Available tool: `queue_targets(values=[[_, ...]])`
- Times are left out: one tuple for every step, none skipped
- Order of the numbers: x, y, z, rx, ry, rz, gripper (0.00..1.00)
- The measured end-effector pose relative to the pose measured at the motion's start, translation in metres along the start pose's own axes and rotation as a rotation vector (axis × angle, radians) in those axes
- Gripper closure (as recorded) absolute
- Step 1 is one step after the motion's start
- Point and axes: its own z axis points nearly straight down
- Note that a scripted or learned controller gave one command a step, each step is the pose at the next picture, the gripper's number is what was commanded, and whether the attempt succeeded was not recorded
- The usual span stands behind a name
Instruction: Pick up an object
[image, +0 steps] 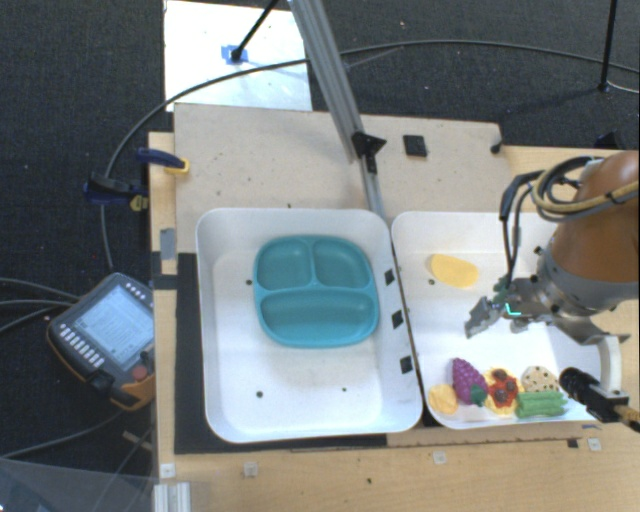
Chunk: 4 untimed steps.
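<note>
The right bin (440, 330) holds several toy foods. A flat yellow piece (453, 269) lies near its back. Along its front edge sit a small orange piece (442, 399), a purple grape bunch (465, 379), a red and yellow piece (501, 388), a speckled cookie (539, 378) and a green piece (540, 403). My gripper (486, 316) hangs over the middle of the right bin, between the yellow piece and the front row, above and apart from both. Nothing is visibly held in it.
A teal divided plate (316, 290) lies in the left bin (230, 380). A slanted grey pole (340, 90) crosses the bench behind the bins. Cables and a teach pendant (105, 335) lie on the floor to the left.
</note>
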Motion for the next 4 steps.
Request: queue_targets(values=[[0.000,0.000,-0.001,-0.001,0.000,0.000,0.00],[-0.005,0.009,0.053,0.003,0.001,0.002,0.00],[-0.005,0.002,0.114,0.005,0.001,0.002,0.00],[-0.006,0.004,0.118,-0.003,0.001,0.003,0.00]])
